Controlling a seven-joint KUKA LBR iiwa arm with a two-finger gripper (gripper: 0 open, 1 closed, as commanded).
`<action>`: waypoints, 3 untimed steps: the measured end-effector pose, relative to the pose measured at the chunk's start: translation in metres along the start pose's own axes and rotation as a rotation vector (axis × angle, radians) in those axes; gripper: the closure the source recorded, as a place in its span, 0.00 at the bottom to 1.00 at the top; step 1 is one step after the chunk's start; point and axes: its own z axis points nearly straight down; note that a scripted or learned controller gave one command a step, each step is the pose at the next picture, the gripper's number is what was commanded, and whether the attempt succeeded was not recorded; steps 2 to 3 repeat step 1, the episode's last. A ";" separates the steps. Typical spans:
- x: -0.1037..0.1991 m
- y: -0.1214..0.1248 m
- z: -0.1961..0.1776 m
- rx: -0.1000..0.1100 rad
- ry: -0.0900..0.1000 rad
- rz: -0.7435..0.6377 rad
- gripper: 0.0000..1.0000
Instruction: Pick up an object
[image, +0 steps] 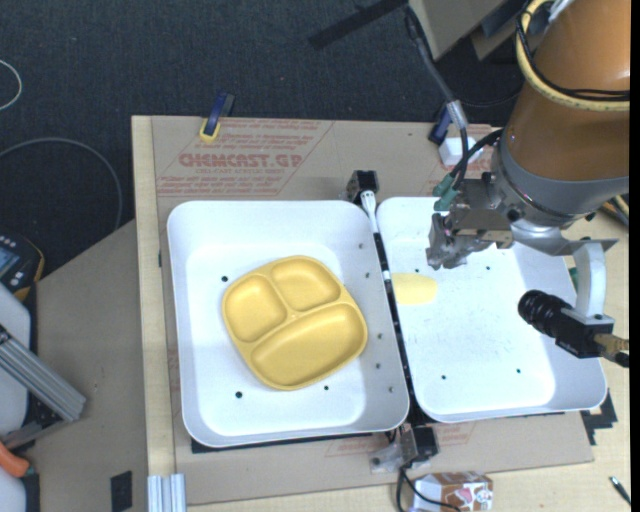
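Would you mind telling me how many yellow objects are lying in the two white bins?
2. A yellow divided plate lies in the left bin; a small pale yellow piece lies in the right bin, near its left wall. The arm may hide more.

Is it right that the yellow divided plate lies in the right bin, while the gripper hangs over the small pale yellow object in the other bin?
Not quite. The camera view shows the yellow divided plate in the left bin, not the right one. The rest stands: the gripper hangs just above the small pale yellow object, which lies in the right bin.
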 end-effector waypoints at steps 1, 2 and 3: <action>0.056 0.001 -0.062 0.005 0.000 -0.002 1.00; 0.056 0.001 -0.062 0.005 0.000 -0.002 1.00; 0.056 0.001 -0.062 0.005 0.000 -0.002 1.00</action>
